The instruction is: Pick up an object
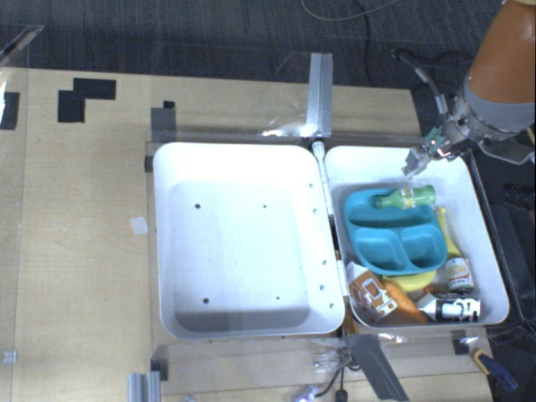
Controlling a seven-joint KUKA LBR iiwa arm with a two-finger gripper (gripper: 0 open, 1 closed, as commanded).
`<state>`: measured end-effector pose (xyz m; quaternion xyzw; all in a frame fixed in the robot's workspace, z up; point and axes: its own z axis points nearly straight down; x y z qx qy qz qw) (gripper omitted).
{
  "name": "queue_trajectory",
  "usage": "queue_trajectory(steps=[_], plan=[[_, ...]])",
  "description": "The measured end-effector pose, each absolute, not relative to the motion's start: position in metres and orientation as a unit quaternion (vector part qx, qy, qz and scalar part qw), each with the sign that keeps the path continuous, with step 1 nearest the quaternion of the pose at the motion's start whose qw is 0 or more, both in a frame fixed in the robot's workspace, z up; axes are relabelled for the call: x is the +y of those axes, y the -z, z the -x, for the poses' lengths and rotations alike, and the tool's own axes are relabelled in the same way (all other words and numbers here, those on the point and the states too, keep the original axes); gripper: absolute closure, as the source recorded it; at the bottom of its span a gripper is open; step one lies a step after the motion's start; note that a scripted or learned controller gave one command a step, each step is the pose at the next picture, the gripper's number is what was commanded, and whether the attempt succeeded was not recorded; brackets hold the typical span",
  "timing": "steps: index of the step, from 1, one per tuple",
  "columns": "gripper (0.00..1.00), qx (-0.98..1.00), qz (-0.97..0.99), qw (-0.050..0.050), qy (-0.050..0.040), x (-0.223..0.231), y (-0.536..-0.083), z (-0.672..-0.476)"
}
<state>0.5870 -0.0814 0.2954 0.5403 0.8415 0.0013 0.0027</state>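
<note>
Right bin (481, 216) holds all the objects; left bin (234, 241) sits beside it across a shared divider. No target is named, so any object will do.

Likeliest candidate: green bottle (404, 197), lying on its side on the far rim of the blue tray (398, 239). Its long axis runs roughly left-right in the camera view, cap end to the left, label band toward the right. Label too small to read.

Gripper (416, 162) hangs over the far part of the right bin, just above and slightly right of the bottle, tilted down toward it. Nothing is seen between the fingers. Whether they are spread or pressed together: cannot tell at this resolution.

Key relation: the bottle lies just nearer the camera and a little left of the fingertips. Judgement: a short descent toward the near-left would reach it, with the fingers closing across the short axis, i.e. along near-far.

Other contents, near end of the bin: brown packet (373, 295), orange item (404, 306), black-and-white bottle (452, 309), small jar (457, 273), yellow strip (446, 231) along the tray's right side. Print on these is illegible.

Risk (judgement): the bottle is round and perched on the tray rim, so it may roll.
</note>
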Motion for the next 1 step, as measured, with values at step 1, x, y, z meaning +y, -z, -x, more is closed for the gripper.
queue_trajectory(steps=[1], plan=[[0.00,0.841,-0.541,0.003,-0.0016,-0.0816,-0.2957,-0.5871]])
